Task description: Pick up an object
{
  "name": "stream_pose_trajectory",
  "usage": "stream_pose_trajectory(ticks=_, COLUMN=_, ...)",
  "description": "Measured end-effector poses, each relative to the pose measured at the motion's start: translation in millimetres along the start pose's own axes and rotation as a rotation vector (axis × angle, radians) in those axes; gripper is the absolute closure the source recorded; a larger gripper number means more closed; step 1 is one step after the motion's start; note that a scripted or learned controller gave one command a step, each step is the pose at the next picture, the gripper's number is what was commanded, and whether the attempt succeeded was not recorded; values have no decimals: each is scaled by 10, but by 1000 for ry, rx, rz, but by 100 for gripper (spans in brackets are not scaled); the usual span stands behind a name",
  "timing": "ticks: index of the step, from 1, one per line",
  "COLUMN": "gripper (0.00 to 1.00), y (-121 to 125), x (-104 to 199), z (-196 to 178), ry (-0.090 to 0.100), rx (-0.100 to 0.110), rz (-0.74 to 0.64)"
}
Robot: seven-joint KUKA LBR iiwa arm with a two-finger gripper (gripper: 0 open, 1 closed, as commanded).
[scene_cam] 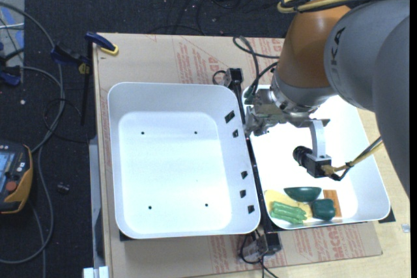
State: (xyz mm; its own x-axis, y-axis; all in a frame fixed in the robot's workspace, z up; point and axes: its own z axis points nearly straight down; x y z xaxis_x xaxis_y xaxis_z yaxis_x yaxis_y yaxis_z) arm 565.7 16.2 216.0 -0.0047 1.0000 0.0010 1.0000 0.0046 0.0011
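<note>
Green toys (pixel 288 211) crowd the right bin's (pixel 340 140) near corner; the gripper (pixel 260 119) should centre over one. Its open-or-closed state cannot be told.

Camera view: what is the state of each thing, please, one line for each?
Left bin, flat on the bench.
Right bin, flat, pieces at its near edge.
Arm, reaching over the right bin.
End effector, above the right bin's far left corner.
Dark green piece, lying near the front rim.
Light green piece, lying flat.
Yellow piece, partly covered.
Green block, lying flat.
Orange piece, partly hidden.
</note>
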Motion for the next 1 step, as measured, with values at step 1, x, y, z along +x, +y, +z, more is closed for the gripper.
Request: stream_pose_trajectory(ticks=1, gripper=100, y=179, x=418, z=-26, ry=-1, rx=0, rz=1)
